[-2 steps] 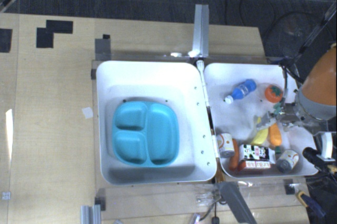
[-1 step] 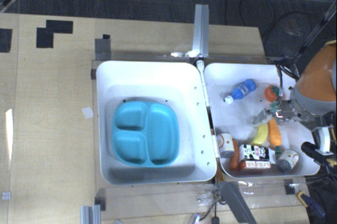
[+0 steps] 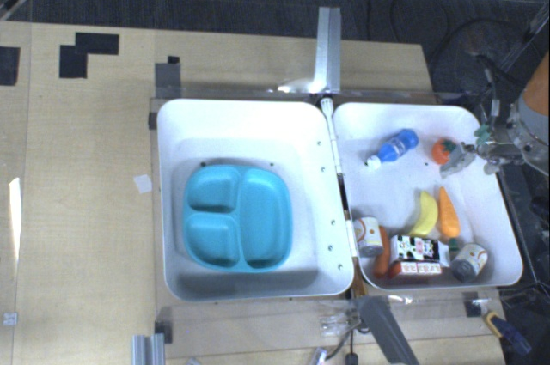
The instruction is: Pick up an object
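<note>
The metal two-finger gripper is hovering at the right white bin's far edge beside a small orange round object, fingers parted and gripping nothing. Nothing is lifted yet; the blue plastic bottle, yellow banana and orange carrot are lying in that bin.

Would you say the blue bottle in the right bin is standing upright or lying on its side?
On its side: the blue bottle lies flat on the right bin's floor, white cap pointing lower left.

Arm cropped at right edge
</note>
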Controlling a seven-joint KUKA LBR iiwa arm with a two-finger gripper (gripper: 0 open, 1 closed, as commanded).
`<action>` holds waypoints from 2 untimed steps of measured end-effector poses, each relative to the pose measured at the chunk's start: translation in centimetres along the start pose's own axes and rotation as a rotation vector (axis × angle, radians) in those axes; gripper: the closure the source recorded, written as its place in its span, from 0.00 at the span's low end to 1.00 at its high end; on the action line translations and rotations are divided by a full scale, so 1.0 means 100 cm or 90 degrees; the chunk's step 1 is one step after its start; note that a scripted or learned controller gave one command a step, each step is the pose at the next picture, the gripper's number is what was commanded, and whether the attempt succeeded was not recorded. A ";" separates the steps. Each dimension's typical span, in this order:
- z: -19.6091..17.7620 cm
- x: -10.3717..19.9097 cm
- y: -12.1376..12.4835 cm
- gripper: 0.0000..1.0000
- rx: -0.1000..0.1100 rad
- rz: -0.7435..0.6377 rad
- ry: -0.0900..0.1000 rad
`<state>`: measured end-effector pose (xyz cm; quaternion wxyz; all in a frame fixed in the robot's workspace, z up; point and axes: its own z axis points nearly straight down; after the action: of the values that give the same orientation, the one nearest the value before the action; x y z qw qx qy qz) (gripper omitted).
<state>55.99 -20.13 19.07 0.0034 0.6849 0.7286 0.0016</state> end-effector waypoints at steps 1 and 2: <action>-0.044 -0.004 -0.018 0.00 -0.001 -0.136 -0.001; 0.099 0.016 -0.013 0.00 -0.002 -0.221 -0.001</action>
<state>54.65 -18.60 9.11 0.0054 0.5490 0.8358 0.0020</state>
